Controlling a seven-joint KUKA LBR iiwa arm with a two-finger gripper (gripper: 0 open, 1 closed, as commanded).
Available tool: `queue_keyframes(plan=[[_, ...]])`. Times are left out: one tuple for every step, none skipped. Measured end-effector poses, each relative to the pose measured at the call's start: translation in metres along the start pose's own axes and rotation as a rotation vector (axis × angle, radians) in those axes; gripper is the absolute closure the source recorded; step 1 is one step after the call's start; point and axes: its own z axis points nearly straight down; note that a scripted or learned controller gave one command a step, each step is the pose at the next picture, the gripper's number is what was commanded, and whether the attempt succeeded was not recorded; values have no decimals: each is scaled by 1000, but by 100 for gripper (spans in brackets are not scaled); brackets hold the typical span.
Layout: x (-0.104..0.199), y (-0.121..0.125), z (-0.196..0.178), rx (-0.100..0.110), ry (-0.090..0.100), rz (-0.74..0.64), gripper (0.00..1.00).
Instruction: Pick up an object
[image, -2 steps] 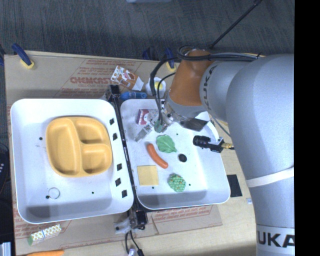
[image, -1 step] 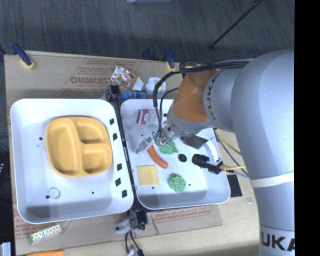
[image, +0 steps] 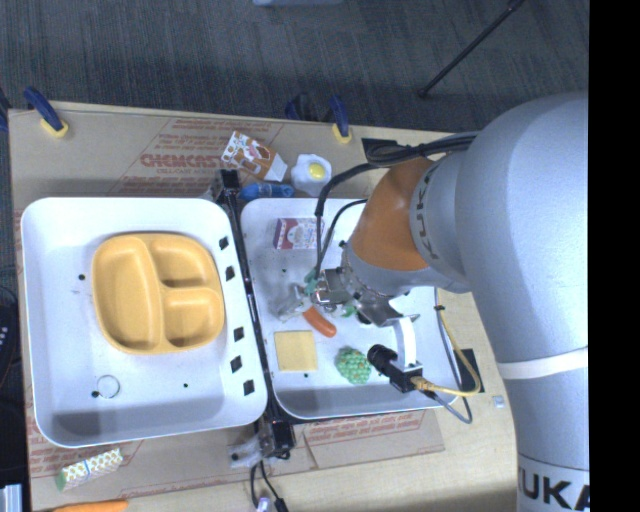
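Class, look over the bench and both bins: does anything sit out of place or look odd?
Yes. Several items lie outside the bins: a small printed carton and a white-and-yellow piece on the cardboard behind the right bin, and a wrapped packet in front of the left bin, which holds a yellow divided tray.

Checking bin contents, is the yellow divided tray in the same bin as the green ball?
No, the yellow tray lies in the left bin; the green ball in the right.

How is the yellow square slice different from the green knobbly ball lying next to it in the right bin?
The flat pale yellow square slice lies thin and smooth with straight edges; the green knobbly ball is rounded, bumpy and speckled. The slice covers more of the floor than the ball. The slice sits left of the ball, farther from the arm. Both rest loose on the floor of the right white bin.
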Motion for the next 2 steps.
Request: queue_keyframes(plan=[[0,0,-10,2,1,-5,100],[21,-54,-130,-4,-1,29,100]])
